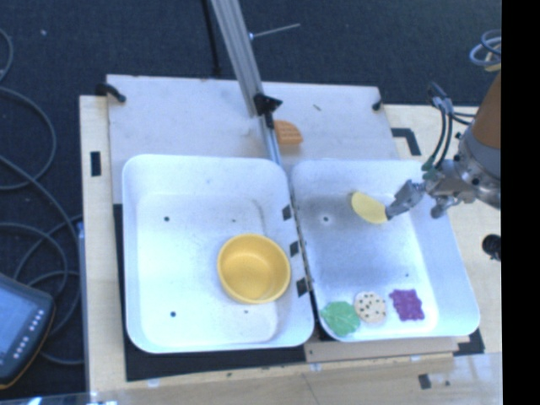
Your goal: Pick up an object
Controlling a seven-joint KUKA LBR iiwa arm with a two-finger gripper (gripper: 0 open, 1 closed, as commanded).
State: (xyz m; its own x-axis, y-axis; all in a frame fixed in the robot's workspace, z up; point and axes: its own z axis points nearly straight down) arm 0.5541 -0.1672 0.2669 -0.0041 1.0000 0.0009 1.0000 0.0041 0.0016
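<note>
My gripper (415,202) hangs over the right side of the right bin (439,260), reaching in from the right edge of the view. A flat yellow oval piece (368,207) sits right at the gripper's left tip, touching or nearly touching it. I cannot tell whether that piece is gripped or lying on the bin floor. Along the right bin's front edge lie a green piece (340,316), a round speckled cookie (369,307) and a purple piece (408,304). A yellow bowl (253,267) stands upright in the left bin (169,226).
A slanted metal pole (245,66) rises from the divide between the bins. An orange object (288,134) lies on the bench behind the bins. Cables run along the arm at the right.
</note>
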